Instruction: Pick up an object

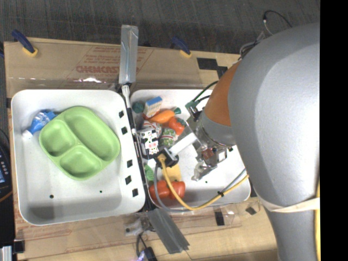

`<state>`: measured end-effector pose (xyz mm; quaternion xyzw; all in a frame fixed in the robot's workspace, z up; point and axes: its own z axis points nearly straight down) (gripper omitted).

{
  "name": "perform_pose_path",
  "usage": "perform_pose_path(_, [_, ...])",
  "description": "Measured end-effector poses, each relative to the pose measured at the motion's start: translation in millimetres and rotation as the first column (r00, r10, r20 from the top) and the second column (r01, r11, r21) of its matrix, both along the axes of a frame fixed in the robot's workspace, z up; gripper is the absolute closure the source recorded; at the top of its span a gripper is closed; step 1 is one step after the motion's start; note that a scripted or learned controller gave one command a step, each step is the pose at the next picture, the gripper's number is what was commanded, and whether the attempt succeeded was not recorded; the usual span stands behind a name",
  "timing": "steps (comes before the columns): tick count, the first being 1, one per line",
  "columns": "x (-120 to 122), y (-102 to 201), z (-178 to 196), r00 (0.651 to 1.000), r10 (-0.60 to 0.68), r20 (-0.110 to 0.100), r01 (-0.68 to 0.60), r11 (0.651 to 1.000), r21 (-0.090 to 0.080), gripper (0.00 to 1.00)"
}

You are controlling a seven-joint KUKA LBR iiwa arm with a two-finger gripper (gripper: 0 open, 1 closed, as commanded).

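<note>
The right bin (234, 192) holds a pile of small toys along its left side: an orange carrot (162, 116), a red piece (176, 127), a black-and-white patterned item (148, 141), a yellow block (173, 173) and a red round piece (166, 191). A blue-and-white item (154, 101) lies at the bin's far edge. My gripper (202, 169) hangs low over the bare floor of the right bin, just right of the pile. Nothing shows in its grasp. The bulky grey arm hides the bin's right part.
The left bin (32, 200) holds a green divided plate (79, 141) with a blue object (40, 119) beside its left rim. A yellow cable (187, 204) loops from the arm across the front of the right bin. A grey divider bar (128, 53) stands between the bins.
</note>
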<state>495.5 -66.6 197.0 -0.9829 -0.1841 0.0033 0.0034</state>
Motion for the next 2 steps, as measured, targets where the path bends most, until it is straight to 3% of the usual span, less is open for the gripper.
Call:
perform_pose_path(1, [-17.4,-52.9,103.9,0.99,0.143,0.008,-0.143,0.99,-0.004,0.0])
perform_pose_path(2, [31.3,5.1,-8.0,0.929,0.371,0.0,-0.371,0.929,0.0,0.0])
